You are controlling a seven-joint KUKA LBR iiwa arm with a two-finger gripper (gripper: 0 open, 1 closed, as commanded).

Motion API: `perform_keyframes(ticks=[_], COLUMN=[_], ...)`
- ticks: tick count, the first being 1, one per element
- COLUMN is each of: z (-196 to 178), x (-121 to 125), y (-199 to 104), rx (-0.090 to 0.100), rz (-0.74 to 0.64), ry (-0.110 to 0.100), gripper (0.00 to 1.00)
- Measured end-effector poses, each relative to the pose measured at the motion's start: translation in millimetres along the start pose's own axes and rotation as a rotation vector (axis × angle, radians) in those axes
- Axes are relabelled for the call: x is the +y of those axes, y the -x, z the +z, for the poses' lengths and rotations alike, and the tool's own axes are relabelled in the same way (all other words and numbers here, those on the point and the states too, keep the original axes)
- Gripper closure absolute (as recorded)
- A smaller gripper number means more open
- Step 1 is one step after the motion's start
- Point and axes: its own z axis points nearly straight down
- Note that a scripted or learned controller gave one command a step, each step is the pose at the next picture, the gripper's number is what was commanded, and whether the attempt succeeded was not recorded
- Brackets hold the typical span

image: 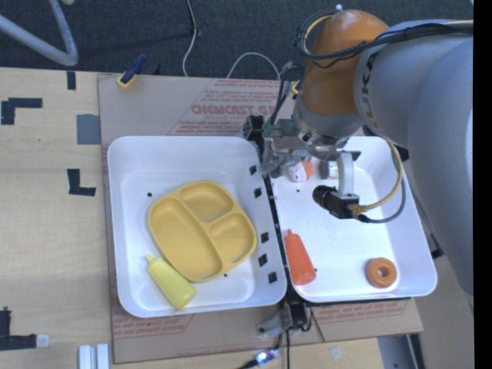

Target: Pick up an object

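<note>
My gripper [296, 164] low over the right bin [400, 229], above a small orange-white object [301, 172], finger spread I cannot tell

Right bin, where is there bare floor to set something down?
In the right bin, bare white floor lies between the orange bottle and the donut, and above the donut toward the right wall. It is crowded at the top left, where the hand hangs over a small object.
</note>
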Motion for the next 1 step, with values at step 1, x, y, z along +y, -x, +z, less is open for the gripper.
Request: perform_keyframes(ticks=[1], z=[6.0], x=[-10.8], y=[-63.3], rx=[0.000], rz=[-0.001], ry=[-0.002], gripper=[1.00])
